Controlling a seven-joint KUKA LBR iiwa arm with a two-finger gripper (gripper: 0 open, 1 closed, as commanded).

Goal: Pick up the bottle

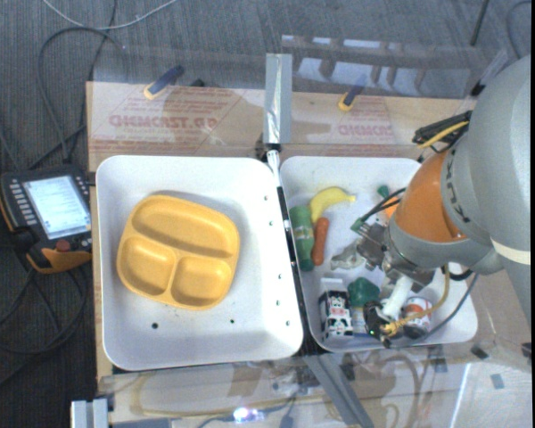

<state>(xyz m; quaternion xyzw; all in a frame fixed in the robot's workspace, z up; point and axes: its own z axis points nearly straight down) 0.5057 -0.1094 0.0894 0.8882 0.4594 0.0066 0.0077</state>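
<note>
Camera view: arm low over the right bin

The arm [481, 176] reaches in from the right, and its gripper [374, 266] sits low in the right bin [468, 328]. I cannot tell how the fingers are set; wrist hardware covers them.

The bottle [300, 228], green, lies along the right bin's left wall, well apart from the gripper. Just beside it is an orange carrot [320, 241], and above that a yellow banana [330, 201]. Near the front wall a small black-and-white carton [336, 314] stands next to a dark green piece [364, 291] just below the gripper.

The left bin [143, 337] holds a yellow divided tray [178, 250]. Left of the surface lies a handheld pendant [49, 205] with a lit screen.
</note>
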